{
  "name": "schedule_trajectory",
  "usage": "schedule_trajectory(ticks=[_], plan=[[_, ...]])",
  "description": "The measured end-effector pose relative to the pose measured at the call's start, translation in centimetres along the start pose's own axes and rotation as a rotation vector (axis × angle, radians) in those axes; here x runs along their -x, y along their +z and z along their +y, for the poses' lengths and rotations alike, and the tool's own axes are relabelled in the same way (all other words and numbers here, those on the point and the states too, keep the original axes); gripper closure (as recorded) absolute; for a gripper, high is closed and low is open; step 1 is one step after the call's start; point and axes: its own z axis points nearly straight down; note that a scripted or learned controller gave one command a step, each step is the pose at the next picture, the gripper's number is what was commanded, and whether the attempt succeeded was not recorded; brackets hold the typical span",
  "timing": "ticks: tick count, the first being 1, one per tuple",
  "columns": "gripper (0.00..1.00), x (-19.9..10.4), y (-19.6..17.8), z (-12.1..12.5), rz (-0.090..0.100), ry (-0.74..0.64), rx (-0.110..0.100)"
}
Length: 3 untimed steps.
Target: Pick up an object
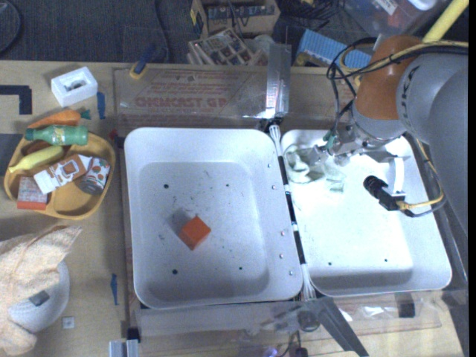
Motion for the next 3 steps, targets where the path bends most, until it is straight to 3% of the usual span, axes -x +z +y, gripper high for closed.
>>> schedule_trajectory(ticks=[3], plan=[[0.0,-0.02,0.0,0.01,0.0,0.0,0.0]])
